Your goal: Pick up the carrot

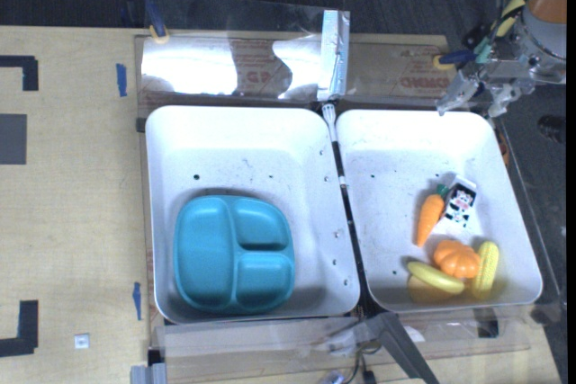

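Observation:
The carrot (429, 217) is orange with a green top and lies tilted in the right bin (387, 148), towards its front right part. A small black-and-white item (461, 204) touches its right side. My gripper (472, 103) hangs over the back right rim of that bin, well behind the carrot. Its two fingers (447, 103) stand apart, open, with nothing between them.
In front of the carrot lie an orange pumpkin (456, 258), a yellow banana (435, 276) and a corn cob (487, 267), packed close together. A blue divided plate (234, 252) sits in the left bin (234, 139). A shiny clear sheet (243, 58) lies behind the bins.

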